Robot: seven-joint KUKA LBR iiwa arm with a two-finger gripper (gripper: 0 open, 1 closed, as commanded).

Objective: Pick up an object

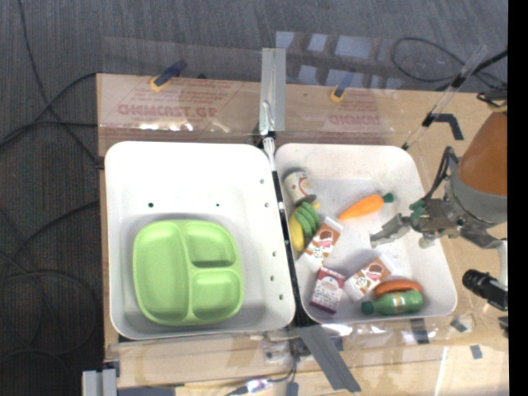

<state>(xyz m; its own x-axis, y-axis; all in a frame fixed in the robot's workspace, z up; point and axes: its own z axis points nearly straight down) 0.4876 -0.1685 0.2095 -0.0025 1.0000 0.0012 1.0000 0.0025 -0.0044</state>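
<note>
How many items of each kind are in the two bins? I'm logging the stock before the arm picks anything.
Green divided tray: 1
Carrot: 1
Bananas: 1 bunch
Can: 1
Small cartons: 3
Green bottle: 1
Hot dog: 1
Total: 9, the tray in the left bin, the rest in the right bin.

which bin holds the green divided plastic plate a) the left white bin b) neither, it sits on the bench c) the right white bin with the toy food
a: the green divided plastic plate lies alone in the left white bin, while the orange toy carrot and the other toy food lie in the right white bin.
</note>
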